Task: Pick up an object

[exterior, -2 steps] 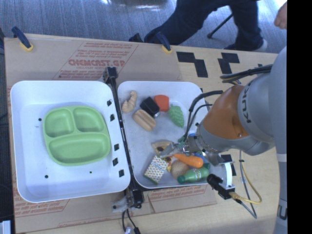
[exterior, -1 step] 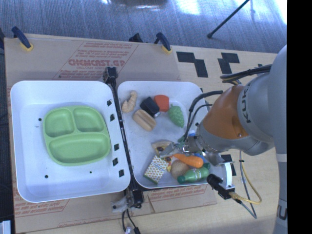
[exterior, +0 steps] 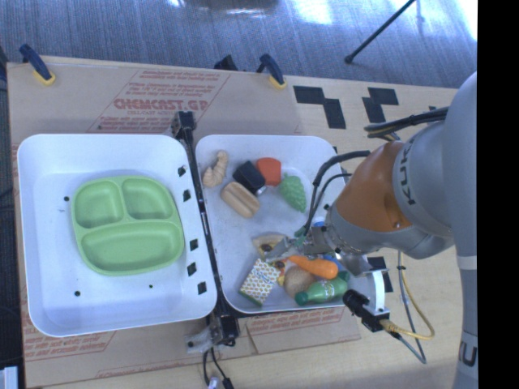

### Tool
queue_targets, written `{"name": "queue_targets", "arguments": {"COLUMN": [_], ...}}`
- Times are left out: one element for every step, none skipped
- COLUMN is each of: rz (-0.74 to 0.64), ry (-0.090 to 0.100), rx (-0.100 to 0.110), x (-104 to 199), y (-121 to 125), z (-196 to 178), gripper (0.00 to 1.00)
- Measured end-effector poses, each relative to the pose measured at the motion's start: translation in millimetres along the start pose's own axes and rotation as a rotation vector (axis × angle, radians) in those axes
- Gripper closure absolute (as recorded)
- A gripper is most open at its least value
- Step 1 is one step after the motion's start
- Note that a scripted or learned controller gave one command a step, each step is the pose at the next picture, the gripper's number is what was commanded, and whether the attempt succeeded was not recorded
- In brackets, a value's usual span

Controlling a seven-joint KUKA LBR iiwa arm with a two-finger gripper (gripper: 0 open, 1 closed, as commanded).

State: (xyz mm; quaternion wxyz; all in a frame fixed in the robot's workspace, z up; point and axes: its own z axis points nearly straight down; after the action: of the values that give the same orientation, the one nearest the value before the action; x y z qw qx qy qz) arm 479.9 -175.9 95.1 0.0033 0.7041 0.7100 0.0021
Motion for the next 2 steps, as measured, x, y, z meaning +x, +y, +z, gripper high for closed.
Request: {"name": "queue_targets", "arguments": {"rz": [0.002, -0.002], "ry": [-0.001, 0.006], "rx": [0.0, 0.002], "x": [0.8, -3.3], "y": [-0.1, 0.3], "z": [-0.1, 0.3], "gripper": [0.0, 0.0]}}
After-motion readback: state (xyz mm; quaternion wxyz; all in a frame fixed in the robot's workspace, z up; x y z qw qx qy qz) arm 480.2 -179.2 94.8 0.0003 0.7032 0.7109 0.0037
